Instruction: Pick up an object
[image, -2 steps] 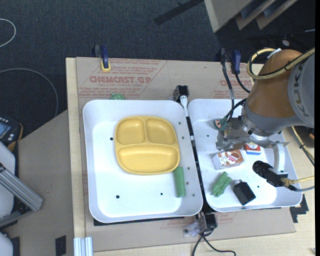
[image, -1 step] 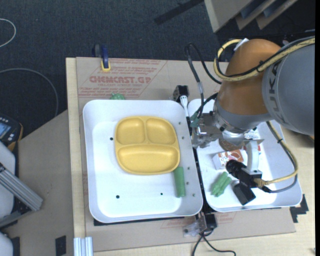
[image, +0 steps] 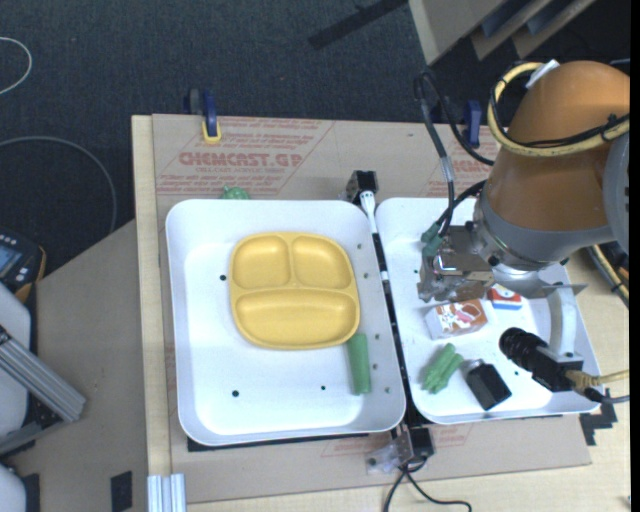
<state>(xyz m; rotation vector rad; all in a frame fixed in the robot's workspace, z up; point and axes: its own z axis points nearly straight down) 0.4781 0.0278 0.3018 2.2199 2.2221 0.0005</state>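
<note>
My gripper is low in the right bin, near its left-middle part. Just below and to the right of it lies a white and red packet. A second white piece with red and blue print peeks out from under the wrist. Towards the bin's front there is a green ridged object, with a small black block beside it. Nothing can be seen held in the gripper.
The left bin holds a yellow divided plate and a green cylinder by its right wall. A small green scrap sits just past that bin's far edge. The arm's bulk covers the right bin's far right part.
</note>
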